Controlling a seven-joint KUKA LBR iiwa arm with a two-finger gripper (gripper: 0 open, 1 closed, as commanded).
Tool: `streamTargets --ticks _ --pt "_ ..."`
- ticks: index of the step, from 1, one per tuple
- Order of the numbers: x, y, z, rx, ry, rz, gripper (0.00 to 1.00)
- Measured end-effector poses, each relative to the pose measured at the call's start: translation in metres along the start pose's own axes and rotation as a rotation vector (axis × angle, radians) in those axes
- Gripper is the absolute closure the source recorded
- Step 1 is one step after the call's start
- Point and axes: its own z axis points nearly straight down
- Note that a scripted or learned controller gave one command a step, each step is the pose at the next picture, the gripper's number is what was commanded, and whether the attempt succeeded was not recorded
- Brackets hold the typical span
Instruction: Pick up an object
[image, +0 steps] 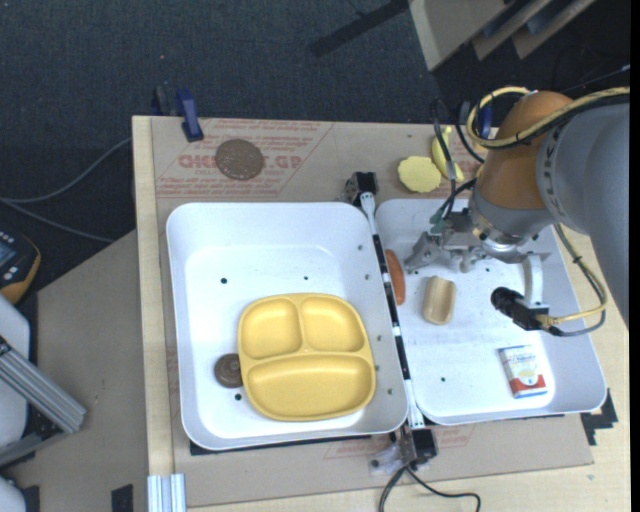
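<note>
The yellow divided plate (304, 356) lies nearest the camera, low in the left bin (200, 240), and serves as the landmark here: it has three compartments, two small ones on its far side and one long one on its near side, all of a soft butter yellow. There are two white bins, side by side on the cardboard-covered surface (300, 160). Touching the plate's left edge is one small brown disc (229, 370), partly tucked under the rim. To the right of the plate, across the seam between the bins, the right bin (480, 395) holds three loose things: one orange-red oblong piece (397, 277) lying against the dividing wall, one tan cylinder (438, 300) on its side just beyond it, and one small white and red packet (523, 369) further right, level with the plate. The cylinder is plain, smooth and short, its long axis running roughly away from the camera. Up and to the right of the plate, the one grey arm with its orange band reaches over the right bin, and its gripper (455, 248) sits just above the cylinder; how far the fingers are spread cannot be told, and nothing is seen between them. Beyond the plate, outside the bins, one yellow lump (419, 174) and one round brown stamp (239, 158) mark the surface.
</note>
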Motion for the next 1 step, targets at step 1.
streamTargets --ticks 1 --pt "-0.0084 -0.0269 0.0106 0.005 0.001 0.002 0.00"
